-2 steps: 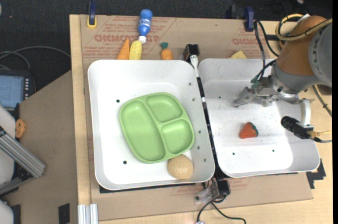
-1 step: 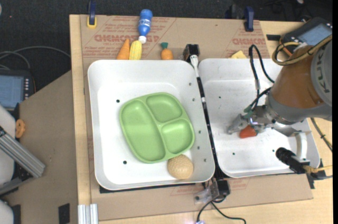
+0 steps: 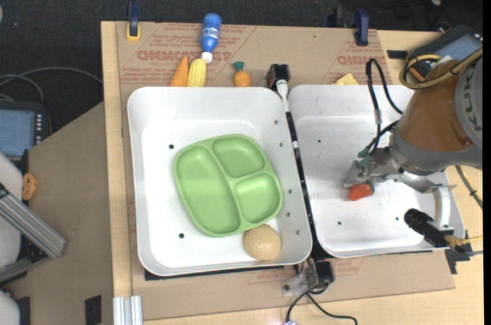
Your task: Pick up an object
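A: Jaws (image 3: 362, 179) sit low in the right bin (image 3: 337, 235), at the right middle of the frame, directly over a small red-orange object (image 3: 360, 192). Whether they are spread or closed I cannot tell; the wrist hides them.

B: Is the object gripped?

A: I can't say that. It lies on the bin floor, touching or just under the tool, but nothing shows it pinched.

B: How would it handle?

A: Probably light and stiff, like a toy vegetable, with a smooth skin that could slip. I'd take it across its narrow middle.

B: Anything else around?

A: Left bin (image 3: 149, 239) holds a green divided tray (image 3: 227, 184) and a tan ball (image 3: 262, 242) just below it, well apart from the arm.
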Available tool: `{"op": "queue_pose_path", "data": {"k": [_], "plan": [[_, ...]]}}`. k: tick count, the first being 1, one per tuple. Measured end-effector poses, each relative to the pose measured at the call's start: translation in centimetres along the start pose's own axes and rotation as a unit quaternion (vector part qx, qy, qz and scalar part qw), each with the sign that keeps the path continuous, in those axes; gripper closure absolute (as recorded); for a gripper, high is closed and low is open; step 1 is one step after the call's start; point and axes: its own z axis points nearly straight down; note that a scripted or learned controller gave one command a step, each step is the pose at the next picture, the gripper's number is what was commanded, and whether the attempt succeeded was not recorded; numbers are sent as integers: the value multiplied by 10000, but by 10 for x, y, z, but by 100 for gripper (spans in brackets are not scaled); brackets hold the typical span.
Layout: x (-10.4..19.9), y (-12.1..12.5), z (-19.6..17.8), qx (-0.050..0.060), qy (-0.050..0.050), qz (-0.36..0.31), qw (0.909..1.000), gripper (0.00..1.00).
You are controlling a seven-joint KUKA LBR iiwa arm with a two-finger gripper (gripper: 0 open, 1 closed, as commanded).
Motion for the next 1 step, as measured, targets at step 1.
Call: {"op": "queue_pose_path", "data": {"k": [1], "plan": [[74, 59, -96, -59, 10, -60, 10000, 100]]}}
